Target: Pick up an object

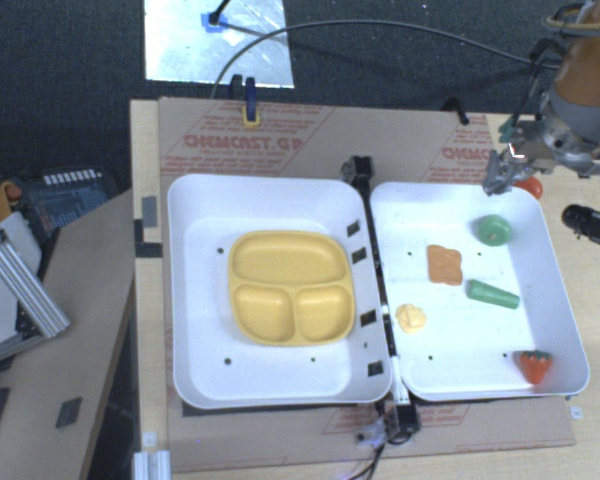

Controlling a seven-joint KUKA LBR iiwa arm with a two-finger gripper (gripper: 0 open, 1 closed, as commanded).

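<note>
Nearest: strawberry (535, 365) in the right bin's (570, 308) front corner, out of easy reach, tight against the walls. Then a pale yellow lump (411, 317) by the divider, a green cylinder (492, 293) and a flat orange piece (444, 264) mid-bin. Left bin (185, 298) holds the yellow tray (289, 286), likely the drop spot. Furthest: round green piece (494, 230), closest to the gripper (502, 178). Gripper sits over the far rim with something orange-red (528, 185) at its tips; grasp or finger spread can't be told.
</note>
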